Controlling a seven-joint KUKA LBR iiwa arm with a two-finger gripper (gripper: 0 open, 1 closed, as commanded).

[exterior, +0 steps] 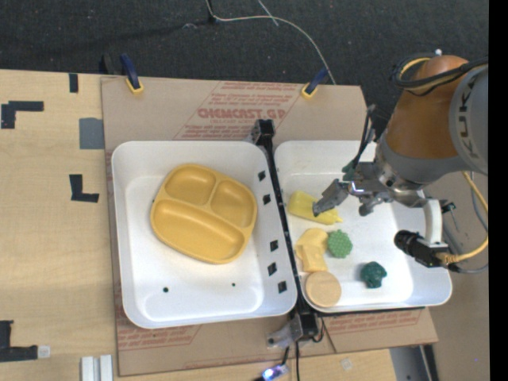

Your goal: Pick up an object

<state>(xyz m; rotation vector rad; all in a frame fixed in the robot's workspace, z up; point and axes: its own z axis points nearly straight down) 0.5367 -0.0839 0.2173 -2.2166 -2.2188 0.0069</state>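
round tan disc [323, 289] below gripper [327, 205].

Even, bright overhead light; soft shadows inside the white bins [127, 236]; mild blur, no strong glare.

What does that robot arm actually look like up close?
The arm is bulky and rounded, grey with a broad orange band and dark lettering on its side. Thin cables run along it. It ends in a small dark metal gripper with two slim fingers.
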